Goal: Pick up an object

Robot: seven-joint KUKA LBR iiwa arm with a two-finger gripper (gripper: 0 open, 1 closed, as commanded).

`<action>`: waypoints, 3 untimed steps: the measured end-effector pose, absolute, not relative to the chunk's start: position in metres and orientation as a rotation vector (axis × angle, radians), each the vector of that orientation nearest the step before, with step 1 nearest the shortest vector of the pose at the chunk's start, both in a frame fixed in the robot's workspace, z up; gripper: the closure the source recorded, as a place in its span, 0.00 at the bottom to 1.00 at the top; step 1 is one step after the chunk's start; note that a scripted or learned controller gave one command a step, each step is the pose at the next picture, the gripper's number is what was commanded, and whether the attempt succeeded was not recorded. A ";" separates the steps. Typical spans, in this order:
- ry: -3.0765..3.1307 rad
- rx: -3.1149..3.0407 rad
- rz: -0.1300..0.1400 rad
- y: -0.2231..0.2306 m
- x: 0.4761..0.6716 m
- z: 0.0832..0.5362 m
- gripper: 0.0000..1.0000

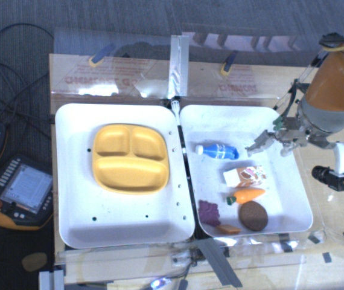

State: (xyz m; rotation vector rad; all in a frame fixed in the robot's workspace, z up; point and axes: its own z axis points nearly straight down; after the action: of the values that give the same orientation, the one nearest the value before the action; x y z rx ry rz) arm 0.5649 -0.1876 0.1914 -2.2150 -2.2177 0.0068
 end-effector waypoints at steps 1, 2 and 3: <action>-2.143 -2.288 0.005 -0.177 0.508 0.106 0.00; -2.101 -2.339 -0.005 -0.191 0.566 0.087 0.00; -2.081 -2.359 -0.001 -0.183 0.634 0.086 0.00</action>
State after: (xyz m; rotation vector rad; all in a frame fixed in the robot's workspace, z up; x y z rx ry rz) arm 0.6339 -0.1828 0.0860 -2.3592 -2.0814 -0.0006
